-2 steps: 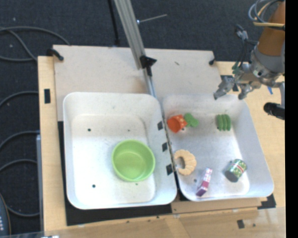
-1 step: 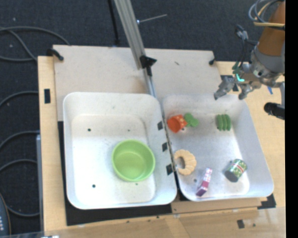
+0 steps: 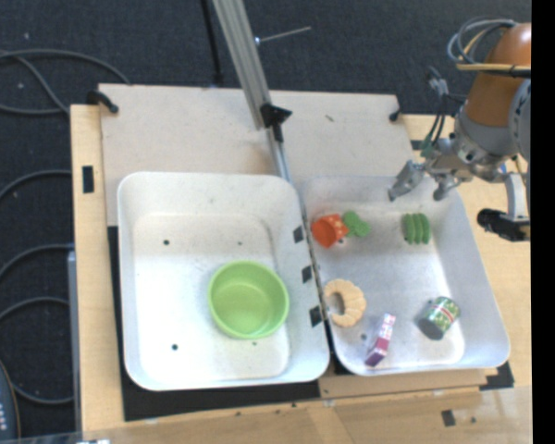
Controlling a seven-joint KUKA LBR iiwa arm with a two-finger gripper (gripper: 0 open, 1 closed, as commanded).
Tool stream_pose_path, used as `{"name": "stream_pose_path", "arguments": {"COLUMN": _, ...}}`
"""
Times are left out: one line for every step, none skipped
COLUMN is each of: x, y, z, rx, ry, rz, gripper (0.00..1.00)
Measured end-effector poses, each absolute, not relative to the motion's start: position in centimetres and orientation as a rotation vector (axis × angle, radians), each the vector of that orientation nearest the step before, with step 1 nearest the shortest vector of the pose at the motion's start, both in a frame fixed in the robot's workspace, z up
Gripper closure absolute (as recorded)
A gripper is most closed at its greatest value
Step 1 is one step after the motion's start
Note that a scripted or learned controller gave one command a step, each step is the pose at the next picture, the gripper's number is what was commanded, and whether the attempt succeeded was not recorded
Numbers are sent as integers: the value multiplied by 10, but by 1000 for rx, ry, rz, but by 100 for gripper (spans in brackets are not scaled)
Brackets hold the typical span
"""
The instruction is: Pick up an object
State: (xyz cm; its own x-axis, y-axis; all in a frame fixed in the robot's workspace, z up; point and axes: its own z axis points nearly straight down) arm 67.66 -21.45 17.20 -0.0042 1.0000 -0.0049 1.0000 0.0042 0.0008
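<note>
My gripper (image 3: pixel 422 185) hangs over the back edge of the right bin (image 3: pixel 472 276), its two grey fingers spread apart with nothing between them. Just below it in the bin lies a ridged green piece (image 3: pixel 415 228). To the left sit an orange toy (image 3: pixel 328 231) and a small green toy (image 3: pixel 356 224) touching it. Nearer the front lie a tan ring-shaped toy (image 3: pixel 344 302), a pink and white packet (image 3: pixel 381 339) and a small green and grey can (image 3: pixel 438 316).
The left bin (image 3: pixel 157 211) holds a light green bowl (image 3: pixel 249 299). A slanted metal pole (image 3: pixel 250 72) rises from the bench behind the bins. The arm's orange band (image 3: pixel 499 77) is at the right, above the bench's edge.
</note>
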Motion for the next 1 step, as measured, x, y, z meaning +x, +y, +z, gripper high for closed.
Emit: {"name": "stream_pose_path", "arguments": {"x": 676, "y": -226, "z": 119, "rx": 2219, "ry": 2220, "rz": -5, "gripper": 0}}
